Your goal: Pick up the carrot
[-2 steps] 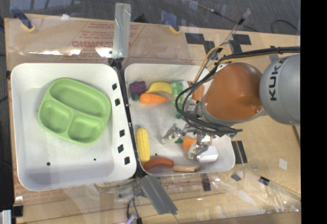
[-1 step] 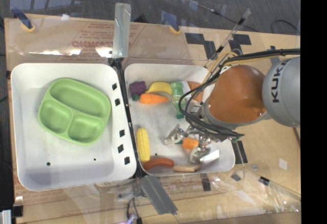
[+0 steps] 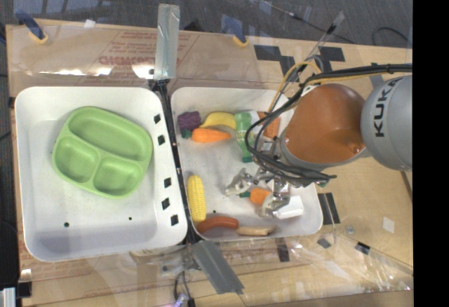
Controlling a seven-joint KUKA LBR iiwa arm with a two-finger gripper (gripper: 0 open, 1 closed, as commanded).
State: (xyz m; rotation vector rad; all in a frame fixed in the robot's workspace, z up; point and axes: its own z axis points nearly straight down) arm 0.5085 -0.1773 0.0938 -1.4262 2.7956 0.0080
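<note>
A small orange carrot (image 3: 259, 195) with a green stub lies on the floor of the right bin (image 3: 210, 169), towards its front right. My gripper (image 3: 257, 190) is down over it, open. One finger stands to the carrot's left and the other to its right, and I see no contact with either. The grey arm with its orange band (image 3: 324, 125) reaches in from the right and hides the bin's right wall.
A second long orange piece (image 3: 210, 135) lies at the back beside a purple item (image 3: 188, 120), a banana (image 3: 219, 118) and a green item (image 3: 244, 134). Corn (image 3: 196, 197), a sausage (image 3: 219, 223), a beige piece (image 3: 256, 230) and a white block (image 3: 290, 208) lie near the front. The left bin holds a green divided plate (image 3: 104, 151).
</note>
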